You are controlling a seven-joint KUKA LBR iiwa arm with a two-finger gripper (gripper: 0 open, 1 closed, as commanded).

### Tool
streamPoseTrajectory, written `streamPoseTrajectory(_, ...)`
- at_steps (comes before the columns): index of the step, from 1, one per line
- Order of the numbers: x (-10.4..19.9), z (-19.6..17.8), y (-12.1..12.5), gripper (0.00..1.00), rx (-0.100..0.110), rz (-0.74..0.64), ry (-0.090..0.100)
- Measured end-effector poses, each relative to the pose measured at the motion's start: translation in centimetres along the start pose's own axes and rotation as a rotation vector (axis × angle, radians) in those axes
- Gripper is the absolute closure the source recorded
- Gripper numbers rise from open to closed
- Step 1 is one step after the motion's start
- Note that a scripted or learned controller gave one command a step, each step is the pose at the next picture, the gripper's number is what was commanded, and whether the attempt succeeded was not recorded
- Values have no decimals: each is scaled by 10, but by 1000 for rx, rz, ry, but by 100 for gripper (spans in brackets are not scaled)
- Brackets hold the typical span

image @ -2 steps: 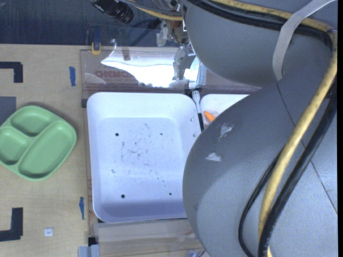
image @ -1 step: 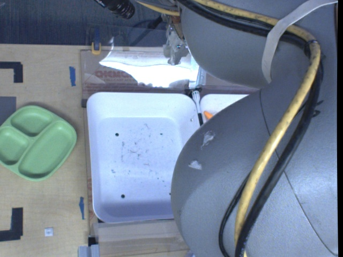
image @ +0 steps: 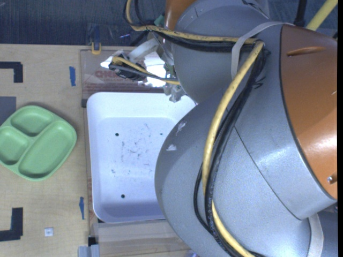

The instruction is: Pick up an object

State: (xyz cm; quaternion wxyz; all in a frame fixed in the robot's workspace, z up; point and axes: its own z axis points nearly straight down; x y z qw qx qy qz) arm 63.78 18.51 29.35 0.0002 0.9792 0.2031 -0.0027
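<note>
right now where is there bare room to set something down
The white bin has a bare floor from its left wall across to the arm. Bare bench lies above the green tray and below it. It is crowded at the bin's top edge, where the cables bunch, and under the arm on the right.

The arm [image: 252,143] takes up the right half and centre of the frame, a bulky grey body coming in from the right edge and bottom right and reaching toward the upper centre. An orange band [image: 316,111] curves down its right side, and a second orange part [image: 187,1] sits at the top centre above a rounded grey joint. A yellow cable [image: 228,108] and black cables run along the grey shell from the bottom up to the top, where they loop over toward the upper left near the wrist [image: 171,74].
</note>
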Motion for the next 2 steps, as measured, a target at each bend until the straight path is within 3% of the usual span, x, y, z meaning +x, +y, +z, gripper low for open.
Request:
streamPoseTrajectory(1, 32, -82, -18, 100, 0, 173, 6)
streamPoseTrajectory(2, 17, -98, 6, 100, 0, 208, 5)
